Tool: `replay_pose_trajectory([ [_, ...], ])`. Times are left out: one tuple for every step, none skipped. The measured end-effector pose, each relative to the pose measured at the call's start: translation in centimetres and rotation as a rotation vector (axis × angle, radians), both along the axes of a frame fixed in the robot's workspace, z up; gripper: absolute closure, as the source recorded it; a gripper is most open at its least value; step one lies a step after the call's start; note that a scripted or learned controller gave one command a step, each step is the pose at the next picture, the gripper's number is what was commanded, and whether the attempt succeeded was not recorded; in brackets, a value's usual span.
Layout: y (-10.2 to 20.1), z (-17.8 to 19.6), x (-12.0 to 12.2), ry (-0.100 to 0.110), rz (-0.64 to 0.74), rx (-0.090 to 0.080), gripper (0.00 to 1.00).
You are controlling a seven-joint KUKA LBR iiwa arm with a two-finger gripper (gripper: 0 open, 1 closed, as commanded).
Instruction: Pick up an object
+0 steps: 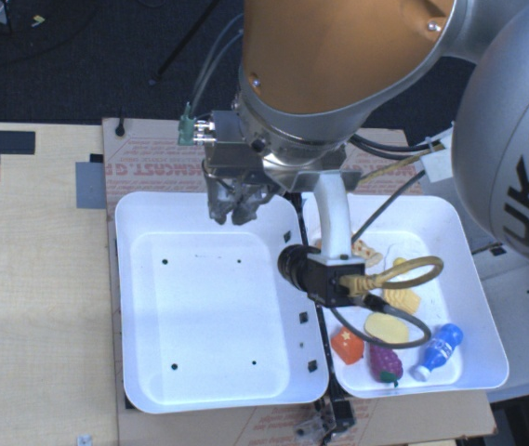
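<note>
- The grey arm's orange band [348, 35] looms closest to the lens, with the dark two-finger tool [236, 203] hanging below it over the back rim of the left shallow white bin [143, 323].
- I can't tell whether the tool is spread or pressed together; nothing shows in its grip.
- The pickable items are in the right white bin [473, 249]: an orange block [347, 346], a purple toy [386, 362], a blue-and-white bottle [439, 349] and a yellow oval piece [387, 328].
- This looks like the approach stage; next it must swing right and descend over one item.
</note>
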State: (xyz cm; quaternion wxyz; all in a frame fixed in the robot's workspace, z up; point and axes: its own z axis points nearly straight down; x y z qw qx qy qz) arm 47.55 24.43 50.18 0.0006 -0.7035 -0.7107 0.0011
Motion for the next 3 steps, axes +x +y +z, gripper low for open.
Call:
replay_pose_trajectory([
  [0.0, 0.0, 0.0, 0.0, 0.001, 0.0, 1.0],
  [0.0, 0.6, 0.0, 0.0, 0.002, 0.0, 1.0],
  [0.0, 2.5, 0.0, -0.001, 0.002, 0.001, 1.0],
])
